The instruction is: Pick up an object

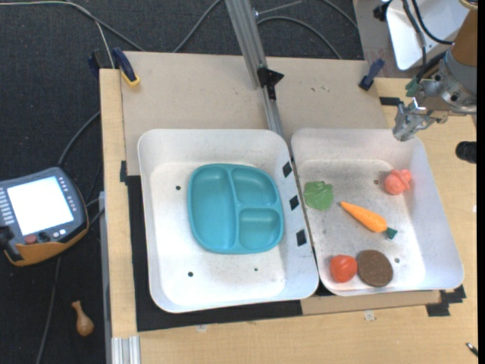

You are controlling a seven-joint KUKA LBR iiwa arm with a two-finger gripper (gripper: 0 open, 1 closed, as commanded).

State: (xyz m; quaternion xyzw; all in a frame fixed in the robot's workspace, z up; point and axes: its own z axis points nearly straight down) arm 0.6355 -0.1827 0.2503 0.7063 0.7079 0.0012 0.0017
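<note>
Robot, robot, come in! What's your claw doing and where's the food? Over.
Claw over right bin's far rim, holding nothing seen. Carrot, pink toy, tomato, lettuce, brown disc lying loose in bin. Nothing blocking.

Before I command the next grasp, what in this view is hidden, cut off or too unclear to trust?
- Gripper: small and blurred over the right bin's far corner; whether it is open or shut is unreadable.
- Arm: cut off by the picture's right and top edges.
- Brown disc: touching or merely beside the red item, unclear.
- Pink item: too small to identify.
</note>
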